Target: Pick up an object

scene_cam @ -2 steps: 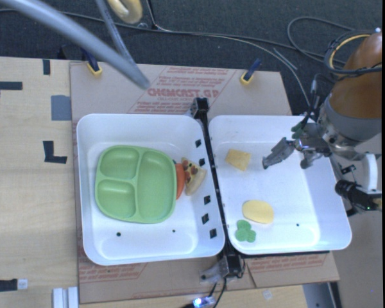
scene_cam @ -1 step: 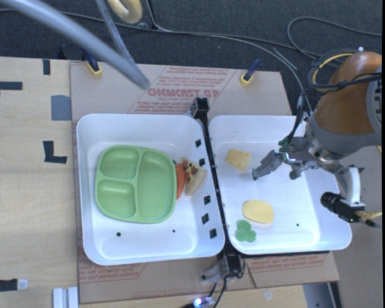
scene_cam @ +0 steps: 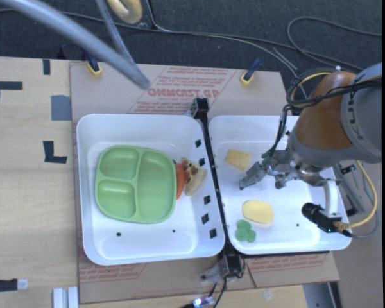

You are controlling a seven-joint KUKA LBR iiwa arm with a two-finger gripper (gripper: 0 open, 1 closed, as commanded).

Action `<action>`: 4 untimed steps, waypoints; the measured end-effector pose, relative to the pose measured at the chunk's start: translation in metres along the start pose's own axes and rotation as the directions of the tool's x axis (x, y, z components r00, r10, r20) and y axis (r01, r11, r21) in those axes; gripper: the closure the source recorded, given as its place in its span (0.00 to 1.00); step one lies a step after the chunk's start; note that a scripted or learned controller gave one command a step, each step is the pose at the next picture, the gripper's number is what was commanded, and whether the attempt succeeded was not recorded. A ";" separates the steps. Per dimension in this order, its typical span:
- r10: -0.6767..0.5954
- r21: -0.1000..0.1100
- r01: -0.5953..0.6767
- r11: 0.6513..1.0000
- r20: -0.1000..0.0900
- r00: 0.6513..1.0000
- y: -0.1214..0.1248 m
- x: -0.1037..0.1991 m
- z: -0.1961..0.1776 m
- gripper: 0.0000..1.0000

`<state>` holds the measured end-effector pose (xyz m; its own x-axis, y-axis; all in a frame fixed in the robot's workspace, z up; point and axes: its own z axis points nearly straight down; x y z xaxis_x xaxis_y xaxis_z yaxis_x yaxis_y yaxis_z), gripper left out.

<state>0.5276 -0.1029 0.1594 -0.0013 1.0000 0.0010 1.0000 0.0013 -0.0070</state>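
Lemon (scene_cam: 258, 212) lies in the right bin (scene_cam: 308, 244), cheese wedge (scene_cam: 238, 159) and green piece (scene_cam: 246, 231) near it. My gripper (scene_cam: 253, 175) hangs above them, between cheese wedge and lemon, spread and holding nothing. Nothing picked yet: descent, closing and lift all remain.

Pizza slice (scene_cam: 191, 175) partly hidden behind green plate (scene_cam: 135, 184); arm (scene_cam: 346, 117) cut off at right edge.

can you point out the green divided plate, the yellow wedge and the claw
green divided plate (scene_cam: 136, 183): camera view, on the ridge between its compartments, left bin.
yellow wedge (scene_cam: 238, 158): camera view, middle of its top face, right bin.
claw (scene_cam: 250, 178): camera view, at its finger ends, just right of the wedge.
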 end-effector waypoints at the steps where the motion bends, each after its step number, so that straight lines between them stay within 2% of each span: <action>1: 0.001 -0.001 -0.001 1.000 0.000 1.000 0.000 0.002 0.064 0.00; 2: -0.001 -0.002 0.001 1.000 0.000 1.000 0.000 0.002 0.051 1.00; 3: 0.000 -0.011 0.000 1.000 0.002 1.000 0.008 -0.005 -0.002 1.00; 4: 0.001 -0.010 -0.001 1.000 0.002 1.000 0.011 -0.011 -0.046 1.00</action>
<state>0.5389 -0.1139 0.2049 -0.0006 1.0000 -0.0011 1.0000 0.0006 0.0027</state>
